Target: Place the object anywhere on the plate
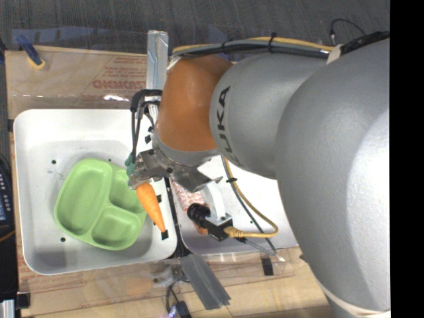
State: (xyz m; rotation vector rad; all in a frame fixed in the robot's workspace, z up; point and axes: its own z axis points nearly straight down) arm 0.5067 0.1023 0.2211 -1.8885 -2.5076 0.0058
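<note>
A light green divided plate (93,205) lies in the left white bin (40,138). An orange toy carrot (152,206) with a green top hangs point-down just past the plate's right rim, over the bin's right wall. My gripper (141,175) is above the carrot's green top and looks shut on it. The arm's grey and orange body hides most of the wrist.
The right bin (218,240) is largely covered by the arm; a pinkish patterned item (189,196) and an orange object (199,225) lie at its left side. A yellow cable (255,225) loops over it. Cardboard lies behind the bins.
</note>
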